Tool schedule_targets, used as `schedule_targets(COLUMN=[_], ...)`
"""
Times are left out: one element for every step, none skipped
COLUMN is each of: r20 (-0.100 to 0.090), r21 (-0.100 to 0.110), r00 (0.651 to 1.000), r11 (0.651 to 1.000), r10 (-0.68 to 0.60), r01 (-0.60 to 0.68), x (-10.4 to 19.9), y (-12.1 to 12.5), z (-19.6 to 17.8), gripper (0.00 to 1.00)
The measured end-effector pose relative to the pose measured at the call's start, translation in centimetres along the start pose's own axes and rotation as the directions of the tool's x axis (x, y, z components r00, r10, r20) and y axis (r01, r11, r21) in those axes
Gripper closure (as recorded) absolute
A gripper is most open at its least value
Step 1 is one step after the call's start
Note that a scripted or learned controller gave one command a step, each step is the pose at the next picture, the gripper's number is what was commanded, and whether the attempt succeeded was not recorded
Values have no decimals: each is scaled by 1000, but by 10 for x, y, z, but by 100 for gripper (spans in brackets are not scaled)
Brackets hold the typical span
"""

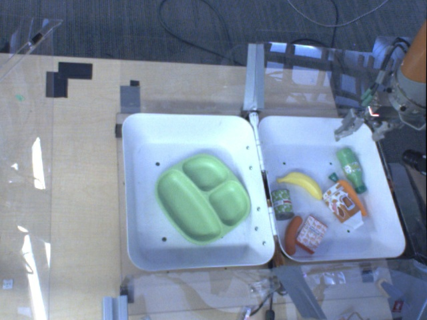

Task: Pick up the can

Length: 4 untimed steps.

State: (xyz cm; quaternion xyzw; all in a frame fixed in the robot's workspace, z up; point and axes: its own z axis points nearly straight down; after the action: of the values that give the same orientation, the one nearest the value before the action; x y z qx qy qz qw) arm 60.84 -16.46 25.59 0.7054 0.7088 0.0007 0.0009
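Right now I see my gripper (361, 127) hovering with its fingers spread and nothing between them, over the far edge of the right bin (393, 235). The can (282, 203) lies well away from it, down and to the left, just beside a banana (301, 183).

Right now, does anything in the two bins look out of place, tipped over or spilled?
Nothing looks spilled or damaged. The green bottle lies on its side in the right bin, and the can rests against the divider wall. The green plate sits flat.
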Motion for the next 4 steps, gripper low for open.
schedule_targets(r20=[0,1,0,1], r21=[-4,-4,-1,-4], r00=[1000,1000,998,1000], r11=[1000,1000,998,1000], r10=[-7,-7,-58,-21], r01=[7,7,58,21], x=[2,2,5,-10], y=[2,2,57,62], z=[-10,-10,68,76], gripper=[100,0,0,0])
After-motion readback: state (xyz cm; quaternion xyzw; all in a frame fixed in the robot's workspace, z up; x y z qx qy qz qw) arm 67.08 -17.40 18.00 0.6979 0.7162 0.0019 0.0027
